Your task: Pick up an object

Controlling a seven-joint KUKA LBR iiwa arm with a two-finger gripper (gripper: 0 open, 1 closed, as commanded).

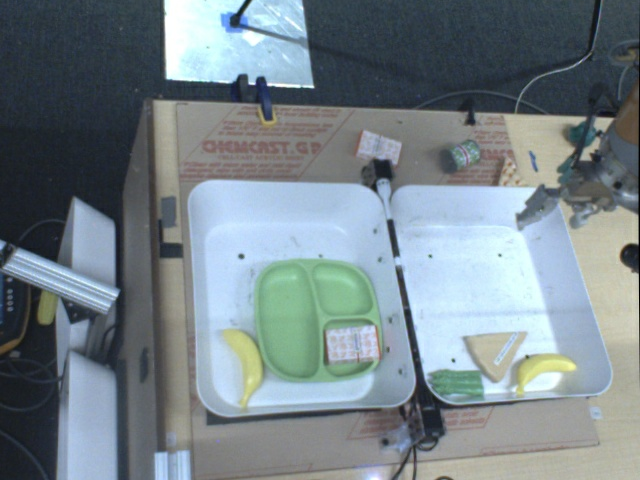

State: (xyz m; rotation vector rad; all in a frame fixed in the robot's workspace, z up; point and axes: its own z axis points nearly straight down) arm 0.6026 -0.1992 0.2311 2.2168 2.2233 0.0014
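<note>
Gripper (556,206) is hanging open and empty over the right bin's (585,313) far right corner, so we're seeing nothing picked yet: wedge (495,352), right banana (543,370) and green piece (456,383) are sitting along that bin's near edge, well apart from it.

The right bin (560,268) is wide open across its upper and middle floor; only its near edge is crowded, with a green item (456,383), a tan wedge (495,352) and a banana (543,369) in a row. In the left bin (215,268), a green plate (300,313) fills the lower middle, another banana (244,365) just beside it, leaving the top strip free.
</note>
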